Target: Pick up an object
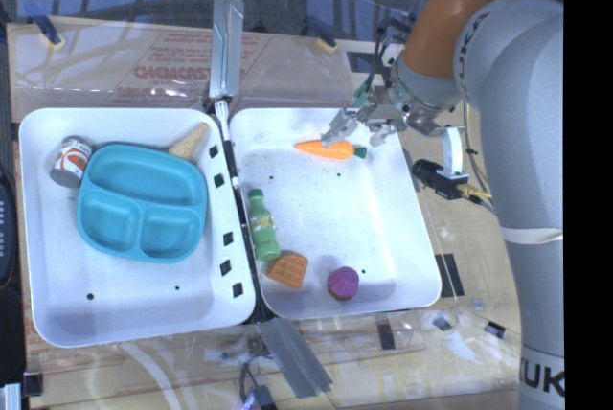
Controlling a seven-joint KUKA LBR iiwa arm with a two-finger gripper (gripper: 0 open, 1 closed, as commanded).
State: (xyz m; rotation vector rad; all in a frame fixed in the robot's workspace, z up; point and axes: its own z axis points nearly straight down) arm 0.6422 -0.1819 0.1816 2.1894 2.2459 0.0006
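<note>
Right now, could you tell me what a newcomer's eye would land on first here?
Probably the blue divided tray in the left bin, with a can at its upper-left corner. Next, the orange carrot at the back of the right bin, with the gripper just above it.

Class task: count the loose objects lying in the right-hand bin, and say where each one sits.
4. A carrot lies near the far edge, below the pincer. A green bottle lies along the left wall. A waffle and a purple ball sit near the front edge.
</note>
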